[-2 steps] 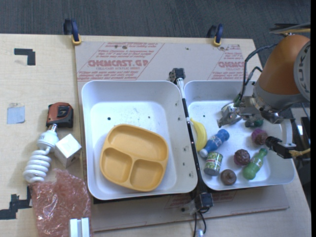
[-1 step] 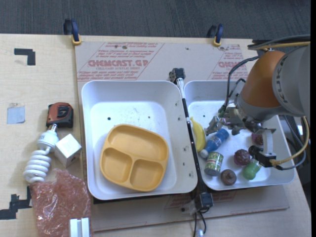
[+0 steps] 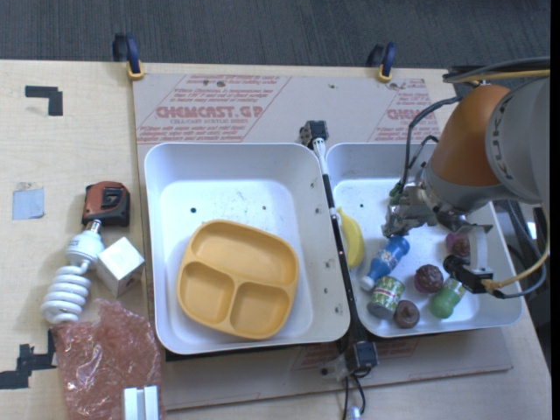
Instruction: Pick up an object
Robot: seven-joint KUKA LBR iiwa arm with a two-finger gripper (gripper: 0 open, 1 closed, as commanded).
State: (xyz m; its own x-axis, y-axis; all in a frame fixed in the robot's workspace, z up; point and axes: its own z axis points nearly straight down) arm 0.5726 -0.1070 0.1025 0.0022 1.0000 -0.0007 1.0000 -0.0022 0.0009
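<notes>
Down front, the can (image 3: 385, 295) crowds the blue bottle (image 3: 388, 261). End effector (image 3: 401, 220) hovers above; can't tell its opening, so I'd drop straight down.

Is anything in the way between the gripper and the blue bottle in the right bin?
Nothing visible is. The gripper hangs just above the upper end of the blue bottle, with bare bin floor between them. The yellow object lies to the bottle's left by the bin wall, and the can sits below it, both off that path.
</notes>
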